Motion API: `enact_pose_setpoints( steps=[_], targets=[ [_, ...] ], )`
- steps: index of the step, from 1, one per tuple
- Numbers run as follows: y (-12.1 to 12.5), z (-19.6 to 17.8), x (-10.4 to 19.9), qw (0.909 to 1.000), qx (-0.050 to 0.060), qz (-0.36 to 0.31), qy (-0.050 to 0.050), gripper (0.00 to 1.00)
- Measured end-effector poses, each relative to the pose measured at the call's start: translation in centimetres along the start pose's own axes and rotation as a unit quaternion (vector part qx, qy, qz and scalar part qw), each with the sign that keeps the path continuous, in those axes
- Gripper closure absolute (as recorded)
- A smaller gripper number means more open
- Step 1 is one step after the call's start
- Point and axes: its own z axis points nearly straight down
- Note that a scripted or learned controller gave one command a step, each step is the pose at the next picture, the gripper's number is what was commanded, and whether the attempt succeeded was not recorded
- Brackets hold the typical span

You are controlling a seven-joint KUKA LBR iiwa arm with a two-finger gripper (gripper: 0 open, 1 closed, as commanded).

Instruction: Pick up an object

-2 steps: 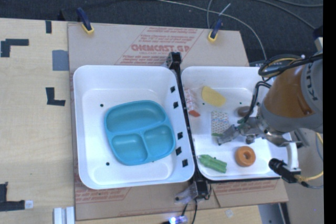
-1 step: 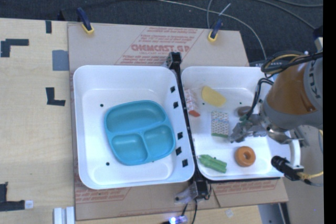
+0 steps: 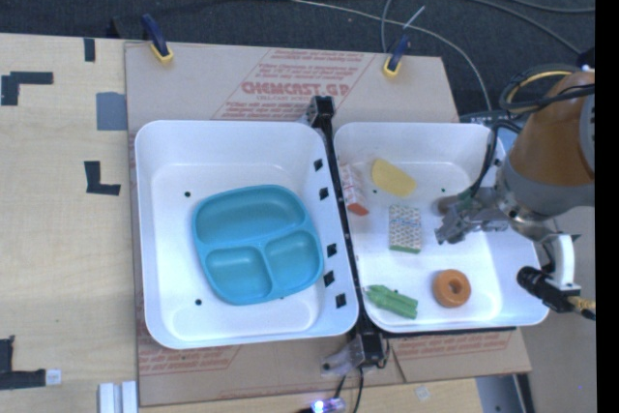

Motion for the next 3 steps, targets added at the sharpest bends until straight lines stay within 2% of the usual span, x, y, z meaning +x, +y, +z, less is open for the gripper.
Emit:
enact_pose_setpoints(
  steps=[1,2,3],
  targets=[
    [0.2,-4.2,0.2,1.0,0.0,0.0,0.0,1.0],
    [0.7,-10.2,-0.6,1.0,-0.001,0.0,-0.001,1.0],
    [1.3,-10.6,4.4,1.0,0.001,-0.002,0.001,1.0]
  ],
)
